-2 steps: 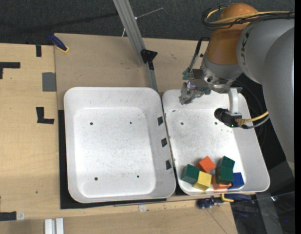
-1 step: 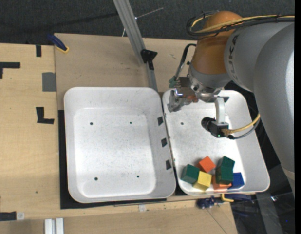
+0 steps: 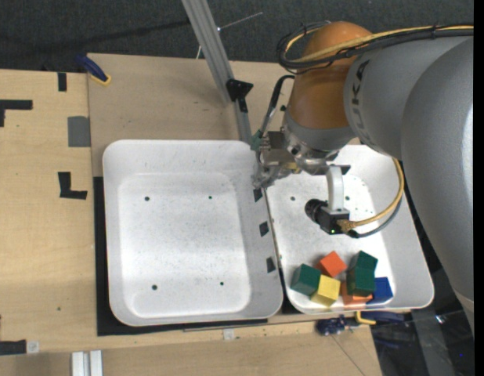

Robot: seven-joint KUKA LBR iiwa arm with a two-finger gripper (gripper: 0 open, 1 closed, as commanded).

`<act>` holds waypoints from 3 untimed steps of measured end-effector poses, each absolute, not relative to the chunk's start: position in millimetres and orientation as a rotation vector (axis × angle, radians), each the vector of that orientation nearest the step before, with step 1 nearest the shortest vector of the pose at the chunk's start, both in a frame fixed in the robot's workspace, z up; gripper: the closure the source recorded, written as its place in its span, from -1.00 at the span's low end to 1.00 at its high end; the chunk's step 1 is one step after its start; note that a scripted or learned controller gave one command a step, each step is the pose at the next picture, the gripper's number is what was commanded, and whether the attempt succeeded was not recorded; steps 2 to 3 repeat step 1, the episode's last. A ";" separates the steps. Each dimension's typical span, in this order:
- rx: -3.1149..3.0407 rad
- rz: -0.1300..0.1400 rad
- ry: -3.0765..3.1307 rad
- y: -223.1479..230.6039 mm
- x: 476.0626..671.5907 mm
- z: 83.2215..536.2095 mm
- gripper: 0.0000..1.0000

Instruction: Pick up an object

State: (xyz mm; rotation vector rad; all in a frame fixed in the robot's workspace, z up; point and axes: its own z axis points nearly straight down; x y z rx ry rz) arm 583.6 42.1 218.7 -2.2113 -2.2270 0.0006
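Several small blocks lie clustered at the near end of the right bin (image 3: pixel 406 284): a green block (image 3: pixel 306 279), an orange block (image 3: pixel 332 263), a yellow block (image 3: pixel 328 289), a dark green block (image 3: pixel 364 270) and a blue block (image 3: pixel 382 288). My gripper (image 3: pixel 263 175) hangs over the far left corner of the right bin, close to the rim shared by the two bins. It is well apart from the blocks, and I see nothing in it.
The left bin (image 3: pixel 179 233) lies beside the right one. A grey metal pole (image 3: pixel 214 49) slants down from the top to the bins' shared far corner. The big grey arm (image 3: pixel 414 131) covers the right side.
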 end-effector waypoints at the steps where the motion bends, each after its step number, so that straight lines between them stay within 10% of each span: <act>1: -2.211 0.004 -2.226 87.4 546.4 216.3 1.00; 3: -2.211 0.004 -2.226 87.4 546.4 216.3 1.00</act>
